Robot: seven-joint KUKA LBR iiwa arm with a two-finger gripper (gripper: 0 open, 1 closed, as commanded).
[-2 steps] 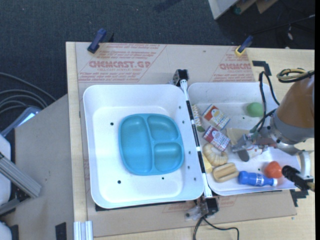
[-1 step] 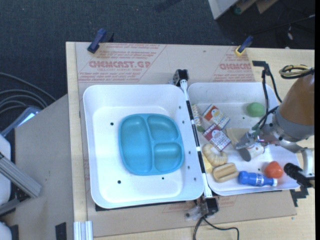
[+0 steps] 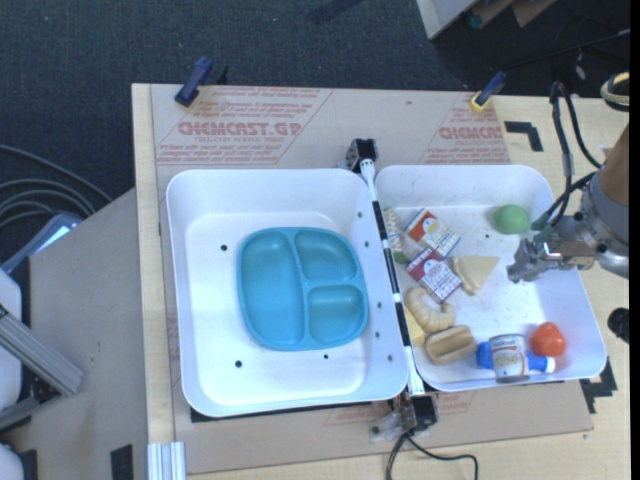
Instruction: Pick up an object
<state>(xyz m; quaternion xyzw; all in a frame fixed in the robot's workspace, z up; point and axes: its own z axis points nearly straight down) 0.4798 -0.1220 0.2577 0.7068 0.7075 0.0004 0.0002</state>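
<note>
Nothing lifted yet, I judge: my grey two-finger gripper (image 3: 524,265) hovers at the right white bin's (image 3: 578,298) three o'clock side, grip state unreadable; the round green ball (image 3: 511,218) lies at its eleven o'clock, untouched.

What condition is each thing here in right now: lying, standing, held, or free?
Blue tray: lying flat in the left bin, compartments bare.
Green ball: resting free in the right bin.
Small jar: lying on its side.
Red carton: lying flat.
End effector: low over the right bin, nothing seen held.
</note>
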